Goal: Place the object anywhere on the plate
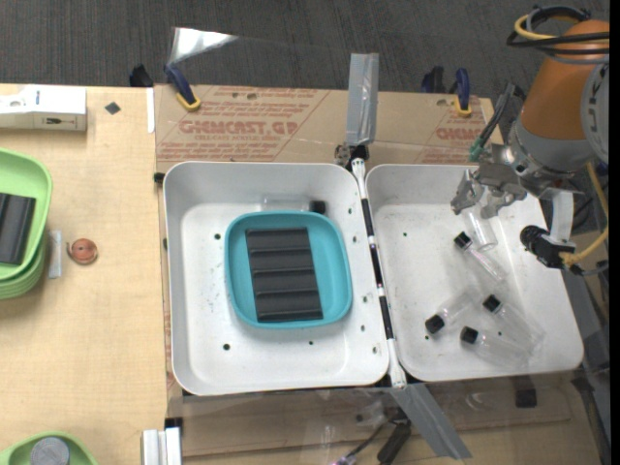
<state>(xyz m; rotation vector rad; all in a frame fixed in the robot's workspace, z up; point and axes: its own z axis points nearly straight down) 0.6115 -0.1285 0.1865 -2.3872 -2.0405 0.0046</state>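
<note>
hanging over the upper right corner of the right shallow white plastic bin (542, 352), the grey two-finger gripper (481, 198) sits at the end of the grey arm with the orange band (567, 61); whether it is released or clenched on anything cannot be told from this angle. directly beneath the gripper and reaching away from it toward the near edge lie several clear plastic vials with black caps (475, 303); three black caps can be counted, and one more pinkish-tipped end close under the gripper, though the transparent bodies blur into the bin floor and the exact count is unsure. far from the gripper, across the divider between the two bins, the left shallow white bin (194, 260) holds one teal rounded-square plate (237, 269), and on that plate rests one dark ribbed rectangular block (284, 275). one small black piece (317, 206) lies just beyond the plate's far rim. further still from the gripper, on the wooden bench, stand one light green tray (24, 192) and one small round reddish disc (83, 251).
</note>
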